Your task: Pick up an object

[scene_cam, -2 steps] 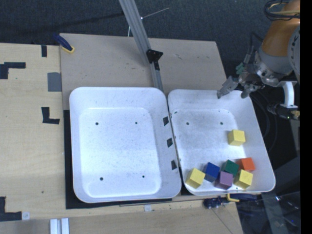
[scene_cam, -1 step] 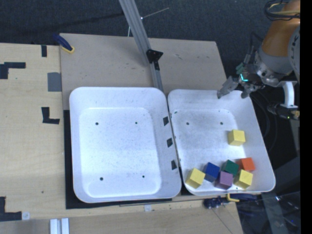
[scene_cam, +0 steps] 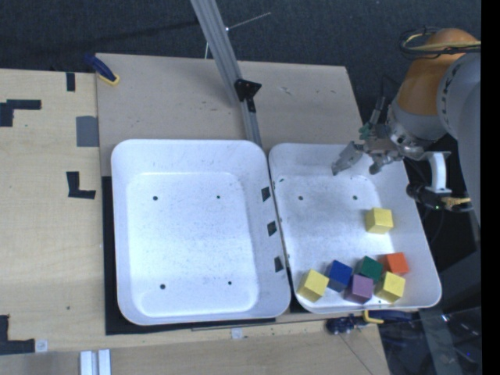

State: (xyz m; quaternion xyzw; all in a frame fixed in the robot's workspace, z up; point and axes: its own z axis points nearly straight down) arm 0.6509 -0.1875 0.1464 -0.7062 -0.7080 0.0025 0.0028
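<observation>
Overhead slanted view of the table [scene_cam: 312, 100] with two shallow white bins side by side. The left bin [scene_cam: 125, 209] and the right bin [scene_cam: 312, 170] touch along their inner rims. The grey arm [scene_cam: 461, 100], with its orange band [scene_cam: 426, 80] above the wrist, enters from the right. Its end effector [scene_cam: 361, 161] hangs over the far right corner of the right bin, the two fingers spread apart with nothing between them; one fingertip [scene_cam: 342, 165] points toward the bin's far edge.

The blocks lie well apart from the end effector, in the near half of the right bin. A single yellow cube [scene_cam: 379, 220] sits alone near the bin's right wall. Closer to the near rim is a cluster: a yellow block [scene_cam: 313, 285] at the left, a blue block [scene_cam: 339, 275] just beside it, then a purple block [scene_cam: 361, 287], a green block [scene_cam: 369, 269], another yellow block [scene_cam: 391, 287] and an orange block [scene_cam: 396, 263] at the right. A slanted metal rail [scene_cam: 223, 45] crosses the table behind the bins.
</observation>
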